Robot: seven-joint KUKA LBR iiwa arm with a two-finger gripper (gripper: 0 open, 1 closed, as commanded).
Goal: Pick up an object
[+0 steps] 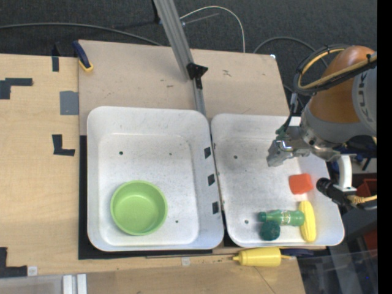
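Bins sit side by side on the counter (153,72) in the camera view: the left bin (98,164) holds a green bowl (139,207) toward its 7 o'clock corner, and the right bin (245,139) holds the small items. The arm (343,97) comes in from 3 o'clock, and the gripper (278,153) hangs over the right bin's upper half, toward 2 o'clock of the bin's middle. Nothing sits between its tips, and whether they are apart or together cannot be told from this slant.

An orange block (300,184) lies just at 4 o'clock of the gripper, near but not touching it as far as can be seen. Farther toward 6 o'clock a green bottle (280,217) lies on its side, with a dark green piece (269,230) touching it below and a yellow banana (308,220) right beside its end at 3 o'clock. A yellow bottle (260,257) lies outside the bin, at the counter's 6 o'clock edge.

By my reading the step in hand is the approach, with no grasp made. The block looks the nearest and least crowded target. The next move calls for a short shift toward 4 o'clock to centre over it, then a straight descent and a close on its flat sides. The cluster at 6 o'clock seems harder, since the pieces touch.
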